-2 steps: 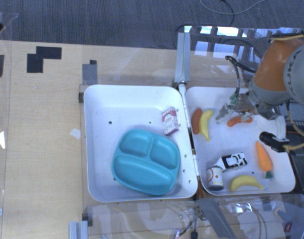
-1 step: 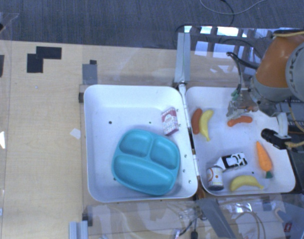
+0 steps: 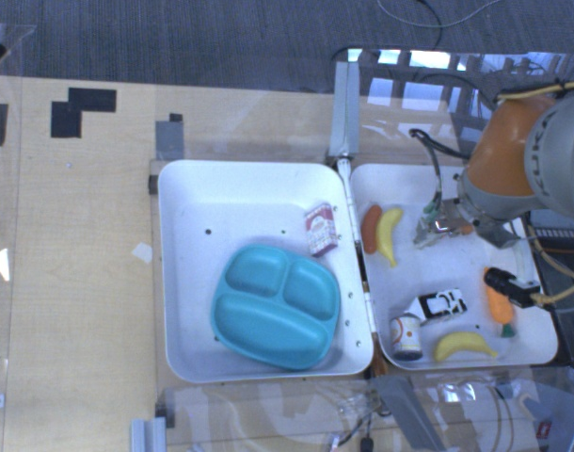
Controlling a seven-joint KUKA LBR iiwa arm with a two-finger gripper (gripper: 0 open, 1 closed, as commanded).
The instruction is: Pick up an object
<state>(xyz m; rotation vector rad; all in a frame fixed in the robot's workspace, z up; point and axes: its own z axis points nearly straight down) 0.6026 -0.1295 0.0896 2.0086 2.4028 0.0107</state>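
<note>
Hovering over the right bin (image 3: 541, 347), the jaws' (image 3: 430, 226) opening cannot be told.

No legible text, brand, number or sign. The small red-and-white packet (image 3: 321, 229) at the right wall of the left bin (image 3: 188, 205) carries printing too small and blurred to read. The can (image 3: 406, 336) by the near edge of the right bin (image 3: 541, 342) shows a label, unreadable. Black-and-white markings on the small item (image 3: 442, 304) beside it form no readable characters.
</note>
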